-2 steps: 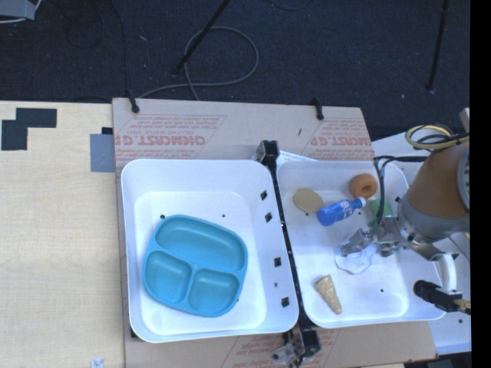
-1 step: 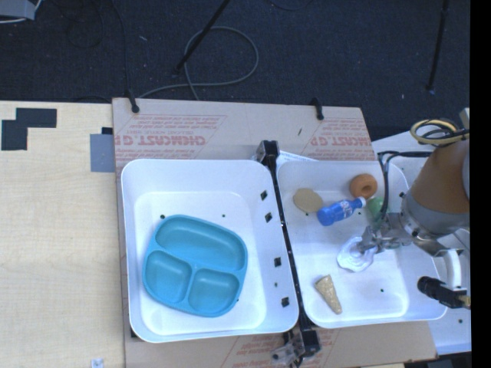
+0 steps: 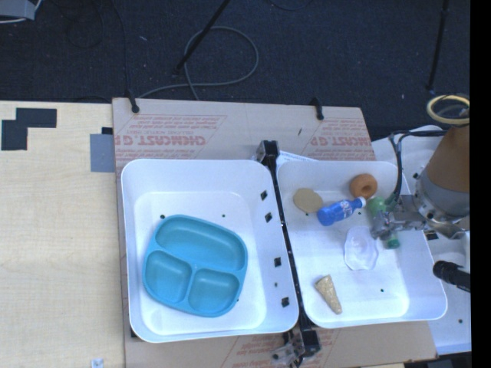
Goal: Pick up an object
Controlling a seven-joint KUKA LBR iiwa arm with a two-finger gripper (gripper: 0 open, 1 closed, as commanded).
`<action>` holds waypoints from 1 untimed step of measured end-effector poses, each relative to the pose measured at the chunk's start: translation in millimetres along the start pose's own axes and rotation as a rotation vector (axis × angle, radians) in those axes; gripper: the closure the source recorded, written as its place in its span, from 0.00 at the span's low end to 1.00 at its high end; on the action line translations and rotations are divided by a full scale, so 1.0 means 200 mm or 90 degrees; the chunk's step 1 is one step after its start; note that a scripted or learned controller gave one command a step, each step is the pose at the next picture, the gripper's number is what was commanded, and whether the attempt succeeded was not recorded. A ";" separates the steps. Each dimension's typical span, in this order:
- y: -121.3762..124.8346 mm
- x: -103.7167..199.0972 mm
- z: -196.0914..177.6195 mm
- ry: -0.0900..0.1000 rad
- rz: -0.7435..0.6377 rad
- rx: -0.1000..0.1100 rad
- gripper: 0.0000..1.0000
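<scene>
The right bin (image 3: 418,301) holds several small things. A blue bottle (image 3: 337,211) lies on its side near the middle, with a tan rounded piece (image 3: 308,200) to its left. At the back sits an orange ring (image 3: 364,185), towards the front a waffle cone (image 3: 329,293). A clear crumpled plastic piece (image 3: 360,251) lies right of centre. My gripper (image 3: 383,228) is low at the bin's right side, just right of the bottle's cap and above the clear plastic. A green thing (image 3: 376,205) shows right against the gripper, partly hidden by it.
The left bin (image 3: 192,179) holds a blue divided plate (image 3: 196,264). A black divider (image 3: 280,236) runs between the two bins. Cables lie on the dark floor behind the bench. The arm's wrist (image 3: 449,171) stands over the right bin's right rim.
</scene>
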State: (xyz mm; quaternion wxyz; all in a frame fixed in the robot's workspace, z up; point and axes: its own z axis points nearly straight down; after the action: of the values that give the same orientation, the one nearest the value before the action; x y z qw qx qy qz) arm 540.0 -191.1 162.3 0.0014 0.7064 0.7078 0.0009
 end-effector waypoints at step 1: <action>0.01 0.00 -0.26 0.000 0.000 0.000 1.00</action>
State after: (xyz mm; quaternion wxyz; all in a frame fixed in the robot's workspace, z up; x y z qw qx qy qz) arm 541.1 -192.0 215.3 0.0017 0.7066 0.7076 0.0008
